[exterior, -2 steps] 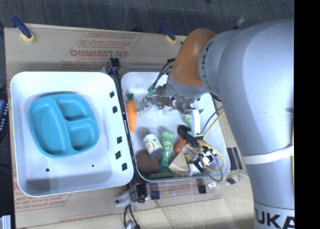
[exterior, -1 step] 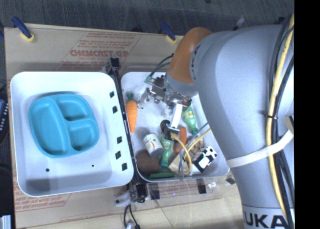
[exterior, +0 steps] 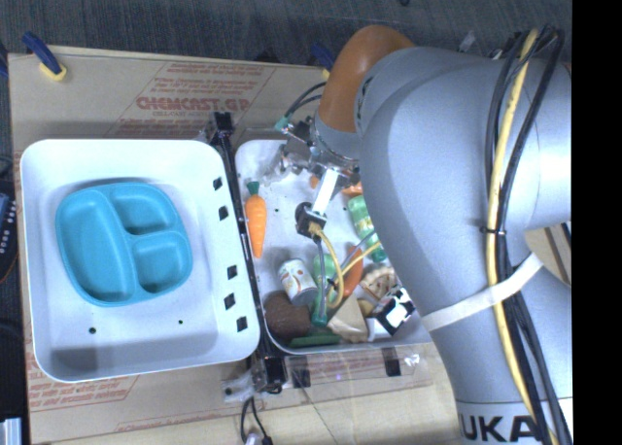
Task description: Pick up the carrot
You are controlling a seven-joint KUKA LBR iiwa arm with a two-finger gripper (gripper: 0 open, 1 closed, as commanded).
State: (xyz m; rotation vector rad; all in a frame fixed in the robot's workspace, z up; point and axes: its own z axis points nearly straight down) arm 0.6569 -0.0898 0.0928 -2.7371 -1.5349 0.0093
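Observation:
The carrot (exterior: 256, 223) is orange with a small green top. It lies lengthwise along the left wall of the right bin (exterior: 249, 156), top end toward the back. My gripper (exterior: 293, 154) is over the bin's back part, up and to the right of the carrot's top and apart from it. The grey arm with its orange band (exterior: 362, 62) covers the right half of this bin. Nothing is visibly held.
The left bin (exterior: 58, 336) holds a blue divided tray (exterior: 121, 239). Clutter fills the right bin's front: a small can (exterior: 299, 280), a brown round item (exterior: 284, 317), a green bottle (exterior: 362, 222) and a black-and-white item (exterior: 394, 312). Cables hang near the gripper.

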